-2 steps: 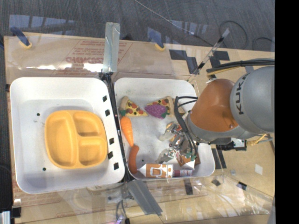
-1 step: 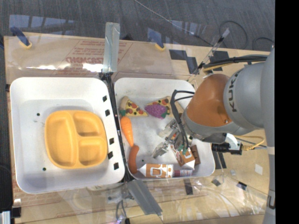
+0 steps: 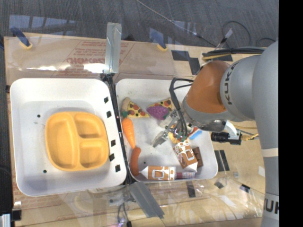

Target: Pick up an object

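My gripper (image 3: 165,132) hangs low over the middle of the right bin (image 3: 142,86), below the orange wrist band (image 3: 206,89). Its fingers (image 3: 160,137) look spread, with nothing between them, so it is open. A purple grape bunch (image 3: 158,111) lies just beyond it toward the bin's back. An orange carrot (image 3: 128,131) lies to its left. A brown-and-white carton (image 3: 186,156) stands just to its right and nearer the front, partly under the wrist. The arm hides what lies at the bin's right side.
A pizza slice (image 3: 132,109) lies at the right bin's back left, a reddish sausage (image 3: 135,160) at the front left and a flat carton (image 3: 163,173) along the front wall. The left bin (image 3: 23,93) holds a yellow divided plate (image 3: 75,140).
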Tool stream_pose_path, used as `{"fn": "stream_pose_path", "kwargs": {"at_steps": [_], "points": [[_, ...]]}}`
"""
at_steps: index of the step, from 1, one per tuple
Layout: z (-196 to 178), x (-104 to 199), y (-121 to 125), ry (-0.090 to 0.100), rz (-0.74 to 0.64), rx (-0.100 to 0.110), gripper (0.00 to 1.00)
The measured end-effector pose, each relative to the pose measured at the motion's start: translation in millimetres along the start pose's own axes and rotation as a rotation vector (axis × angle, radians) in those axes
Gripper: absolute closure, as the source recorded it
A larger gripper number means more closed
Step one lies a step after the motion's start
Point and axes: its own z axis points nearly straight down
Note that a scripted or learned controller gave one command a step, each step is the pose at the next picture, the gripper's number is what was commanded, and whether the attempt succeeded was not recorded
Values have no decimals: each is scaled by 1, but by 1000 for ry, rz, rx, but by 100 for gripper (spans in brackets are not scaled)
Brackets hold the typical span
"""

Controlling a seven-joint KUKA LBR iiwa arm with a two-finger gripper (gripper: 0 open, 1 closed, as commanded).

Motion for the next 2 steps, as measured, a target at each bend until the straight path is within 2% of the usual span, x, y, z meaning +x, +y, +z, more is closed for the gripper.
{"fn": "stream_pose_path", "kwargs": {"at_steps": [1, 2], "points": [[-2, 29, -77, -6, 9, -2, 0], [0, -13, 16, 0, 59, -2, 0]]}}
